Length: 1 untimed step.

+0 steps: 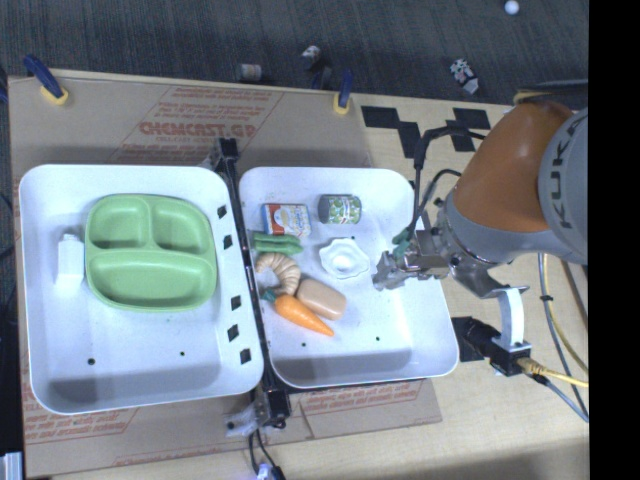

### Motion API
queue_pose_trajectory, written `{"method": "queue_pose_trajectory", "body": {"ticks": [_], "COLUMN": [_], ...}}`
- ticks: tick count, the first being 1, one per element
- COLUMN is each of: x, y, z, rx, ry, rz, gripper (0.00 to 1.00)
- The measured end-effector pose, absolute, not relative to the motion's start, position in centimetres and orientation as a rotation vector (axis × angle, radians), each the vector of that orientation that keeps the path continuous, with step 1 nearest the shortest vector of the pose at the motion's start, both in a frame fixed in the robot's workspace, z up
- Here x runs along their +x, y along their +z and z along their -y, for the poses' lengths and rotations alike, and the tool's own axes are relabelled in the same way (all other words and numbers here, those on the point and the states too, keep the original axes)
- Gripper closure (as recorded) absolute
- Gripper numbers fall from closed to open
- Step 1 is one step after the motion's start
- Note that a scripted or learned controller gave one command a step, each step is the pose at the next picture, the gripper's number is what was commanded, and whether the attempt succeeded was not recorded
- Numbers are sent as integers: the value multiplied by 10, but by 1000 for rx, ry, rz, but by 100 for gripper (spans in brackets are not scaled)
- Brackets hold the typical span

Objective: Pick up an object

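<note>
The right bin (400, 353) holds several small objects: an orange carrot (302, 314), a tan bread-like piece (321, 297), a curled beige croissant (278, 268), a green bean (276, 242), a small orange-and-white box (286, 218), a green can (340, 209) and a white cup (343, 258). My gripper (392, 271) hangs over the right side of this bin, just right of the white cup. Nothing shows between its fingers.
The left bin (50, 368) holds a green divided plate (150, 250) and a white bottle-like item (69, 261) at its left wall. A black divider strip (240, 278) runs between the bins. The grey and orange arm (520, 183) covers the bench to the right.
</note>
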<state>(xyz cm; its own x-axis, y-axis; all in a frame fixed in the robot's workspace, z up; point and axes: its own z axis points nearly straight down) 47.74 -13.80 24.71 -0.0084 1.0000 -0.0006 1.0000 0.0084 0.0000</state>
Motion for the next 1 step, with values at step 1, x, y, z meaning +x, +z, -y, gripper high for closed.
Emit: {"method": "queue_pose_trajectory", "body": {"ticks": [1], "x": [569], "y": [248], "z": [166], "rx": [2215], "ry": [-1], "rz": [-2229], "gripper": [100]}}
